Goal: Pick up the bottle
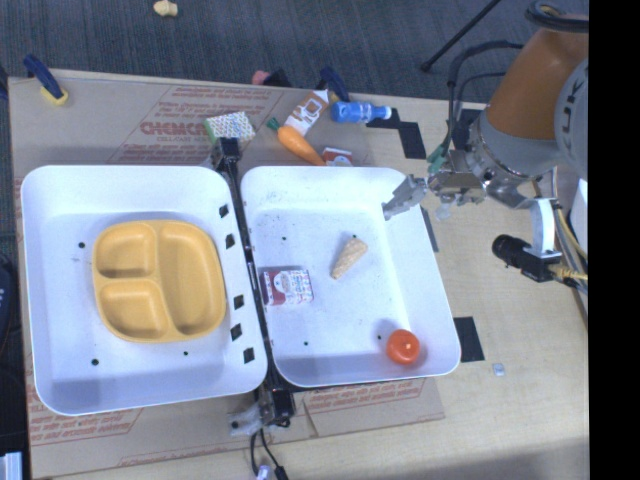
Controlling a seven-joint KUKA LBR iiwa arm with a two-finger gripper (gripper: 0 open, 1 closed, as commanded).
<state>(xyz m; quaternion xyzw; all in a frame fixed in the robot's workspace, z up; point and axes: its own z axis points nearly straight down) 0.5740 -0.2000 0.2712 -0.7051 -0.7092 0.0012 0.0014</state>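
- Far left of the claw (405, 197), a yellow tray (158, 278) sits in the other bin (60, 198).
- Up-left of it, the bottle (358, 113) lies untouched outside the bins.
- Claw hangs released over the right bin's (440, 338) rim, holding nothing; the whole pick remains.

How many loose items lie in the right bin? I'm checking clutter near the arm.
3: a cone-shaped piece near the middle, a small carton toward the left wall, and an orange-red ball in the near right corner of the right bin.
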